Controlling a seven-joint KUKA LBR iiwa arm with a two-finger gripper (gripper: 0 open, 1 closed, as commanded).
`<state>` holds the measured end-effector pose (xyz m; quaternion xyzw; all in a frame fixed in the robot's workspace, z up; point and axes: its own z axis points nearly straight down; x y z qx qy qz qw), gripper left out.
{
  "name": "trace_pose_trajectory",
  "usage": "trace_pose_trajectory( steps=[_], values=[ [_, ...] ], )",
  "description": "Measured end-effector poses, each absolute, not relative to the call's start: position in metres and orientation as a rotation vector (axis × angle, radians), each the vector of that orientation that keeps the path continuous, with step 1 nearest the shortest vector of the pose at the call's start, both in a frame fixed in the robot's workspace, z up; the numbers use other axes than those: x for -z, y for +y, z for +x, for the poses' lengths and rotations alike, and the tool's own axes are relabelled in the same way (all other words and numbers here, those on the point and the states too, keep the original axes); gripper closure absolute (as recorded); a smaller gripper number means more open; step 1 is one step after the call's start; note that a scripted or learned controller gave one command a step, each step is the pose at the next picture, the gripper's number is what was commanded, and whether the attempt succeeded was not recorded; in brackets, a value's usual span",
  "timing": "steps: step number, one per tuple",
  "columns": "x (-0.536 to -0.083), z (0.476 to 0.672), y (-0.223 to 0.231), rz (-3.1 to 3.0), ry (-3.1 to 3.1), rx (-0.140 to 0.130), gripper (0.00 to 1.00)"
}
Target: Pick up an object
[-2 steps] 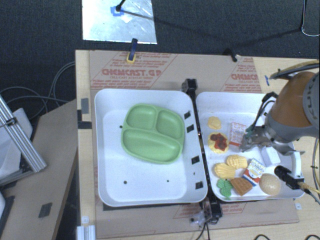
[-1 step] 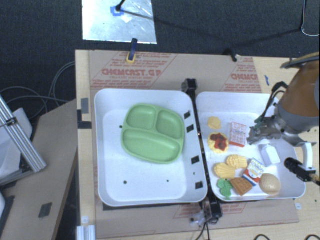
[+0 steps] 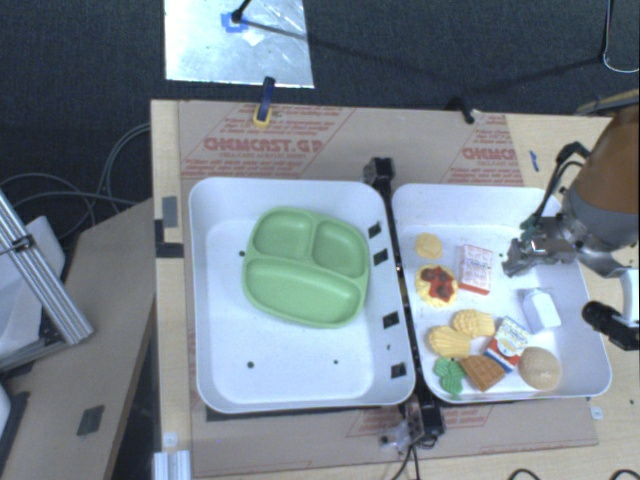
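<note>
**Claw over right bin, nothing seen in grip**

Tabletop (image 3: 300,133) carried two white bins side by side. Left bin (image 3: 215,268) held a green divided plate (image 3: 305,266), lying flat near bin's middle. Right bin (image 3: 590,363) held the toy food: small yellow piece (image 3: 428,245) nr the far-left corner, red-white packet (image 3: 475,268) beside it, red/yellow pizza-like item (image 3: 437,285), corn cob (image 3: 473,322), yellow ridged piece (image 3: 449,342), green leafy piece (image 3: 448,376), brown waffle-like square (image 3: 483,371), small printed carton (image 3: 510,336), tan round roll (image 3: 540,367) nr the front-right corner, white block (image 3: 541,309) by the right wall. Claw (image 3: 522,256) sat above right bin's far-right part, just right of the packet; can't tell if released or clenched, no item visible in it.
</note>
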<state>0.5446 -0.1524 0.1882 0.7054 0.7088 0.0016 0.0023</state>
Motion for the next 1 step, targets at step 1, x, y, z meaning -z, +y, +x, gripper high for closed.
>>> trace_pose_trajectory(
  steps=[1],
  values=[
    [-0.2267, 0.5460, -0.1525, 2.213, 2.224, -0.004, 1.00]
  ],
)
